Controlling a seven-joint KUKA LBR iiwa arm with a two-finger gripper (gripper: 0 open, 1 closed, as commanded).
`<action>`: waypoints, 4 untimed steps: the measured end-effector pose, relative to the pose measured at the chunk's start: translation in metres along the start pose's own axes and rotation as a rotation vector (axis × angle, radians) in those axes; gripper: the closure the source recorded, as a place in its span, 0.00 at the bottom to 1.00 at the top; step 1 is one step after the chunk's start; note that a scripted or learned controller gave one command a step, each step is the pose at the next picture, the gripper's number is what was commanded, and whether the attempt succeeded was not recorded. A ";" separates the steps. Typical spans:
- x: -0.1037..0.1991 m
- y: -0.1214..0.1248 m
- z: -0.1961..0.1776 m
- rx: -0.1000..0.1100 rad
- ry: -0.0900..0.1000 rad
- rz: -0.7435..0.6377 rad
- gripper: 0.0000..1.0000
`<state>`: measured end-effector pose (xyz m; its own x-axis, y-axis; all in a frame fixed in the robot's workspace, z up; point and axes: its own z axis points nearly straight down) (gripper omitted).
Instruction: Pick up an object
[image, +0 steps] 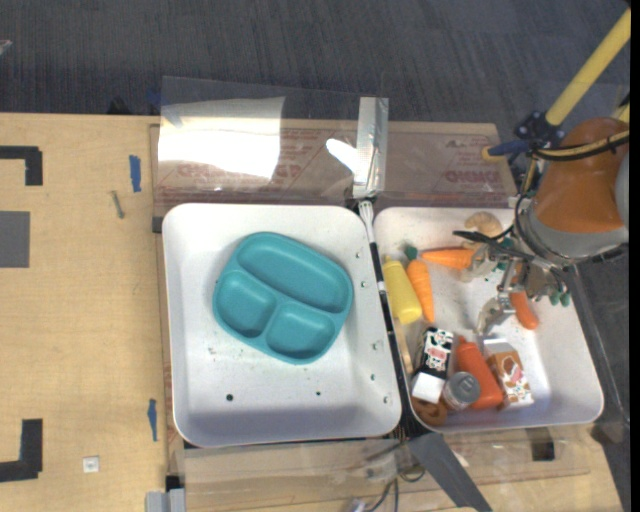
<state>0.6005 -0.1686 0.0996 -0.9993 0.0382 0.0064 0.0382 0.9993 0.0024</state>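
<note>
Right white shallow bin (585, 385) taken as landmark. All loose items are heaped inside it, presumably as the pick source: yellow plastic banana-like piece (402, 290) against its left wall, two orange toy carrots (447, 258) toward the far side, a small black-and-white carton (435, 352) and an orange-red packet (484, 380) at its near side. To its left, a teal divided plastic plate (284, 295) is kept alone in the second white bin (190, 400).

The pincer (493, 312) is lowered over the bin's middle, just beside a small orange carrot piece (526, 312), the likely target: short, smooth, tapered. Whether the pincer is open or closed cannot be told; nothing is seen held.
</note>
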 end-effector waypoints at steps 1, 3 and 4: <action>0.048 0.010 0.011 0.002 -0.019 0.131 0.00; 0.101 -0.059 -0.024 0.006 -0.015 -0.231 0.00; 0.105 -0.058 0.010 0.004 -0.011 -0.436 0.00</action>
<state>0.4933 -0.2222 0.0901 -0.9219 -0.3874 -0.0047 -0.3874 0.9219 -0.0018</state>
